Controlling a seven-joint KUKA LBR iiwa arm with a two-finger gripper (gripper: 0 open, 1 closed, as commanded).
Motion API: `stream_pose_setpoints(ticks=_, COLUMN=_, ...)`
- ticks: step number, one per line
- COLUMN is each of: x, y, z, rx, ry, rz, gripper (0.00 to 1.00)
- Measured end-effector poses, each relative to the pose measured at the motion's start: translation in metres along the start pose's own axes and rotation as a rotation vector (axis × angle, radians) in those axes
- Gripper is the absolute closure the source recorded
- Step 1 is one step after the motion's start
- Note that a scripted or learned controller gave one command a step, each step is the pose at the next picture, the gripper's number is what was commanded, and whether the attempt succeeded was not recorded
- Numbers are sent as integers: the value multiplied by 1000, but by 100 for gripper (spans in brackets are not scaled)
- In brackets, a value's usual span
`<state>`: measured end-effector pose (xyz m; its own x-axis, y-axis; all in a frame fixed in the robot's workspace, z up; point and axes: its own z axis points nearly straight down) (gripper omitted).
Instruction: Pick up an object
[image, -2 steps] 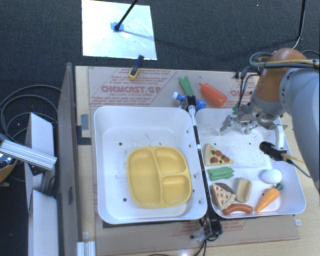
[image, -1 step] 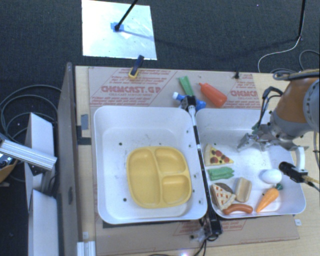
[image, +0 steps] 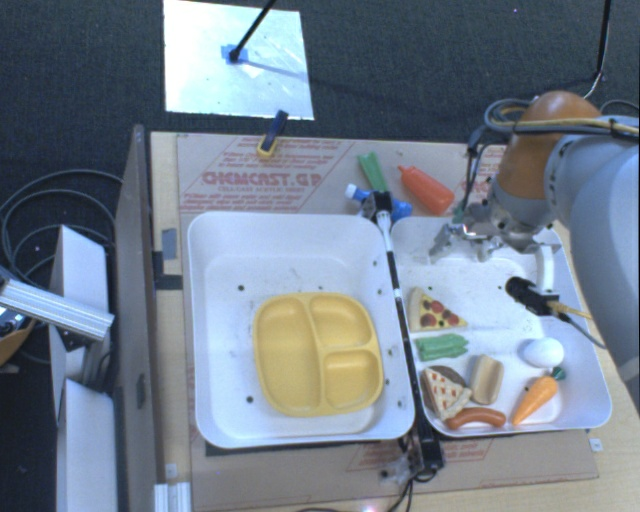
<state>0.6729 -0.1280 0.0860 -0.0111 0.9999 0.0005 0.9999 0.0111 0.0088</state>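
Note:
My gripper (image: 468, 240) hangs over the far end of the right bin (image: 590, 400), below the arm's orange band (image: 545, 135). No object shows in its grip. In that bin lie a pizza slice (image: 435, 311), a green pea pod (image: 442, 346), a sandwich wedge (image: 444, 390), a piece of bread (image: 487, 378), a sausage (image: 474, 418), a carrot (image: 535, 398) and a white egg (image: 543, 352). All of them sit nearer the front than the gripper.
The left bin (image: 225, 300) holds a yellow divided plate (image: 318, 352). Behind the bins lie an orange bottle (image: 425, 190), a green item (image: 373, 172) and a blue piece (image: 400, 210). A black connector with a cable (image: 527, 292) hangs beside the wrist.

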Motion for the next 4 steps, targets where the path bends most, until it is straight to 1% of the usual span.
stream_pose_setpoints(ticks=1, x=-62, y=-149, z=-2, rx=17, ry=-3, rz=20, gripper=0)
stream_pose_setpoints(ticks=2, x=84, y=-111, z=-106, rx=-5, ry=3, rz=-7, gripper=0)
stream_pose_setpoints(ticks=3, x=87, y=-131, z=-99, rx=10, ry=0, rz=6, gripper=0)
stream_pose_setpoints(ticks=4, x=33, y=-143, z=-32, rx=15, ry=-3, rz=15, gripper=0)
